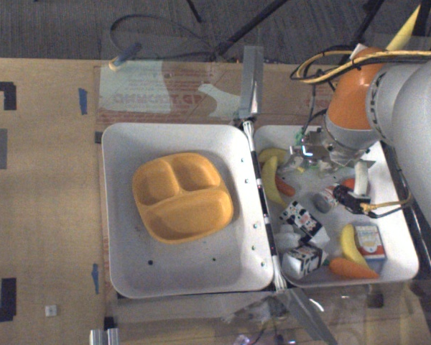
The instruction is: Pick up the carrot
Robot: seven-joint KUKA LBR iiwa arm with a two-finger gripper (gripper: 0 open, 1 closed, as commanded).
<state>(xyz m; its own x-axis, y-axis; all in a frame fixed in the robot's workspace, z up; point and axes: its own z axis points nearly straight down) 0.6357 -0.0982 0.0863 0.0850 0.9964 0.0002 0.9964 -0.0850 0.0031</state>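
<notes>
The carrot (352,268) is orange and tapered. It lies flat near the front edge of the right bin (406,261), just in front of a small carton. My gripper (310,154) hangs over the back left part of the same bin, beside a banana and well away from the carrot. The wrist above it hides its tips, and I see nothing held in it.
A yellow divided plate (182,196) sits in the left bin (122,264). The right bin is crowded: a long banana (271,175) with a small red piece (286,188) beside it, two black-and-white printed boxes (302,220) (302,259), a small banana (349,241) and a carton (371,240).
</notes>
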